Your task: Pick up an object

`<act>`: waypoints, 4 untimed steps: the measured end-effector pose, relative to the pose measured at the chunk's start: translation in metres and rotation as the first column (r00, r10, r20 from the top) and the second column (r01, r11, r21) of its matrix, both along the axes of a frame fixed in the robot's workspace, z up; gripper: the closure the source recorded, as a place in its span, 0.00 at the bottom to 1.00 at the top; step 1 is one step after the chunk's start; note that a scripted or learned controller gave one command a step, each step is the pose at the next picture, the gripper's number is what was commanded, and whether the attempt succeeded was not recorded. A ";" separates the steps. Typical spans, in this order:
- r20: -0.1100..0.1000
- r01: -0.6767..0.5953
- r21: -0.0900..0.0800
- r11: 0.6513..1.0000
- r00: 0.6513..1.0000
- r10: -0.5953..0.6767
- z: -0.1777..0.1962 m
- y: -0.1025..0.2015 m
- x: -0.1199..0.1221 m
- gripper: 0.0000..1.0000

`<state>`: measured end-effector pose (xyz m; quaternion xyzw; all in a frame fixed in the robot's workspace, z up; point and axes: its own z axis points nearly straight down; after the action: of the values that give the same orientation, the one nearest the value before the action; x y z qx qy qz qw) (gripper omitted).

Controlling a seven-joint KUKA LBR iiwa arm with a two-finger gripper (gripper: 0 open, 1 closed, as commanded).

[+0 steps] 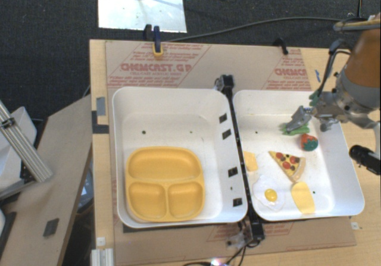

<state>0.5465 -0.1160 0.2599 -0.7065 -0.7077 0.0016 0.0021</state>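
My gripper (pixel 299 121) hangs low over the back right part of the right bin (pixel 339 199), reaching in from the right. Its tip is right at a green toy piece (pixel 295 131), and I cannot tell whether it touches it. Just to the right of that lies a red and green toy (pixel 308 142). A pizza slice (pixel 287 163) lies near the bin's middle. Toward the front are a fried egg (pixel 269 195) and a yellow cheese slice (pixel 303 197). A small yellow piece (pixel 250 161) rests by the bin's left wall.
The left bin (pixel 172 110) holds a yellow divided tray (pixel 165 182) in its front half. A black clip strip (pixel 233 146) runs along the wall between the bins. A blue clamp (pixel 156 38) sits at the bench's back edge.
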 end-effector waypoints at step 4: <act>0.002 0.002 0.000 1.000 1.000 -0.002 -0.144 0.005 0.002 0.00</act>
<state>0.5484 -0.1110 0.1156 -0.7070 -0.7072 0.0006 0.0013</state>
